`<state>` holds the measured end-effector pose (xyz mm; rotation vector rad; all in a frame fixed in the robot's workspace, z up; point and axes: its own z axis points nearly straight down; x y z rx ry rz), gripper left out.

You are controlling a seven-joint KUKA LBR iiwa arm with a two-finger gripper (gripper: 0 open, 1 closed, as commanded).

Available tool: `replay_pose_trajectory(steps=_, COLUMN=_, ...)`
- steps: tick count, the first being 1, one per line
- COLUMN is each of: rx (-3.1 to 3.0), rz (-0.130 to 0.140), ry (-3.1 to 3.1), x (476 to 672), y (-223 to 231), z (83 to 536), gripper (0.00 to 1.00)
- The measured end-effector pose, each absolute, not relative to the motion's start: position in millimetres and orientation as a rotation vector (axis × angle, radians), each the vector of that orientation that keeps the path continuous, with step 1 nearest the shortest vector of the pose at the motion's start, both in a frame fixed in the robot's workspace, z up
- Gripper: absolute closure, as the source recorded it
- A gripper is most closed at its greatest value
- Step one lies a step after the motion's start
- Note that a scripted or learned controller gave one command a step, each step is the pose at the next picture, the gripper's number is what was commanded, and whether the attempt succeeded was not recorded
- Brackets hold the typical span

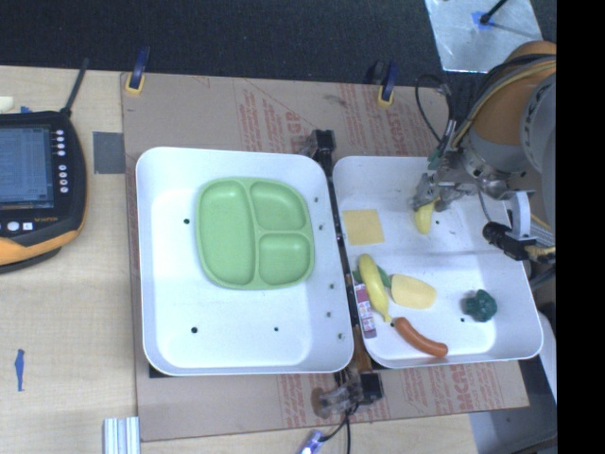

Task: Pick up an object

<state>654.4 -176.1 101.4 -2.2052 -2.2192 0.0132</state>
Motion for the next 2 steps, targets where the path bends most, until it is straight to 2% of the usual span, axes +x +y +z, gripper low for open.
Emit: replay_pose_trajectory(steps=2, rx=-2.215, rz=0.001, ry=-2.225, x=654.4, y=-60.3, z=192.5, gripper=1.0)
